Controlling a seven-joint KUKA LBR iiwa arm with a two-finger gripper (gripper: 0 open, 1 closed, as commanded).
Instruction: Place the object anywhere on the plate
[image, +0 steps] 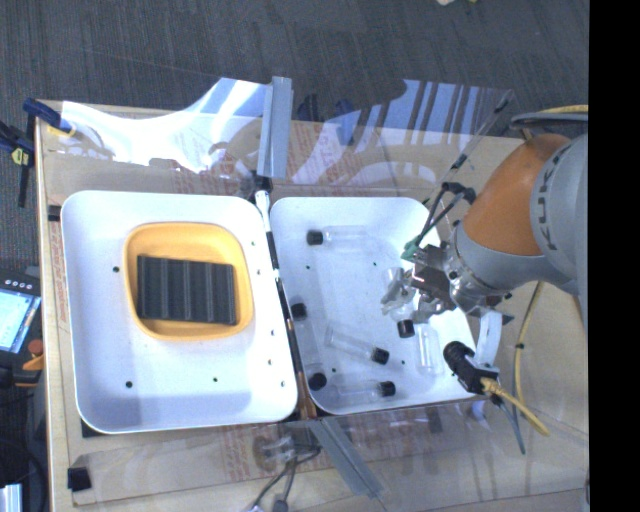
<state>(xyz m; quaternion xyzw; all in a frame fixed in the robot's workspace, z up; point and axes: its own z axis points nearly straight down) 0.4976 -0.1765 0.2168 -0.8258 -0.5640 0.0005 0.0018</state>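
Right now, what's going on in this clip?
The arm reaches in from the right, with its gripper low over the right bin, among clear tubes with black caps. I can't tell whether it holds one. The yellow plate sits in the left bin with only a dark ridged insert on it.

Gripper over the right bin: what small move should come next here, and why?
Probably a short descent toward the black-capped clear vial just below the gripper. The gripper sits low in the right bin, among scattered vials, and no vial shows between its fingers, while the yellow plate in the left bin has no vial on it.
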